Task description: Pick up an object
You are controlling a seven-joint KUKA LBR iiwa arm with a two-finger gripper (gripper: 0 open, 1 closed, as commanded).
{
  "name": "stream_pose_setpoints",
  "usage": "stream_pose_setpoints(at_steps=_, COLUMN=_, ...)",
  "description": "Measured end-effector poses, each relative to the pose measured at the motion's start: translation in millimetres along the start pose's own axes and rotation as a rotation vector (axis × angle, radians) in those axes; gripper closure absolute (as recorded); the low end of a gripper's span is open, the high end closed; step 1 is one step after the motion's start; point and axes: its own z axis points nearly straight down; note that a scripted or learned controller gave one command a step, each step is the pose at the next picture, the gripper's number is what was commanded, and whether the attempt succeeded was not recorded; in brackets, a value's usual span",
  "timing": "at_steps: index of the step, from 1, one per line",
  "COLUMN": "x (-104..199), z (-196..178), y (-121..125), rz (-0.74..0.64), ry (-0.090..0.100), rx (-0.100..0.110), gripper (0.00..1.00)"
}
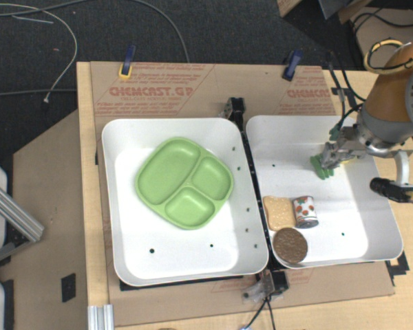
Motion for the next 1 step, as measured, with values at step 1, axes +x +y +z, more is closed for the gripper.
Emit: stream_pose_setpoints(at_steps=1, x=3.9, z=-63.7, y=4.7, rz=-0.001, ry=-0.001, rx=-0.003, gripper=1.00)
